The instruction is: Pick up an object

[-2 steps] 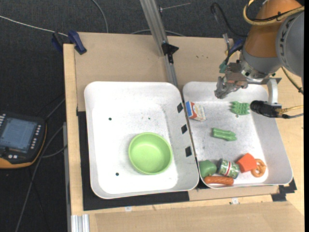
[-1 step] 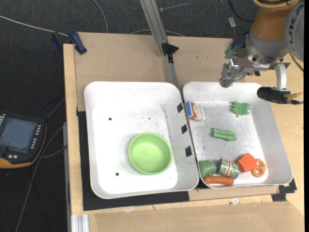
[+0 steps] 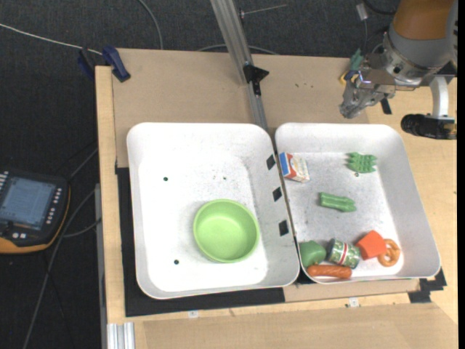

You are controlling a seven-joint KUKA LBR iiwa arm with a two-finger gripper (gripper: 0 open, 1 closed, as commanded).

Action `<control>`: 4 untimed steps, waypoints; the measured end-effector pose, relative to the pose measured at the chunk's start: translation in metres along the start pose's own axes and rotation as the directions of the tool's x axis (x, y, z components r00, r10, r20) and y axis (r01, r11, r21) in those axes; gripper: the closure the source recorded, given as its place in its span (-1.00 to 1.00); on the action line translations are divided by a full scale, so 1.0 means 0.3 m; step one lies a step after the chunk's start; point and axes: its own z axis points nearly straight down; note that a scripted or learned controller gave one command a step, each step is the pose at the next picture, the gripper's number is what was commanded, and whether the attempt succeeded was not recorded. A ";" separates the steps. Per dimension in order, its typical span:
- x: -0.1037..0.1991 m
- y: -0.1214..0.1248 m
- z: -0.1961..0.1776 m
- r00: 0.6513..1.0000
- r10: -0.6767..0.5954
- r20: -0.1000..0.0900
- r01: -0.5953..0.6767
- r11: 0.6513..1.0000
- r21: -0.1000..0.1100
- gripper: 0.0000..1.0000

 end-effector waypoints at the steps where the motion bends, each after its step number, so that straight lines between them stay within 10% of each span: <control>1: 0.190 -0.068 0.035 1.000 -0.004 -0.002 0.004 1.000 0.005 1.00; 4: 0.621 -0.300 0.196 1.000 -0.004 -0.002 0.004 1.000 0.007 1.00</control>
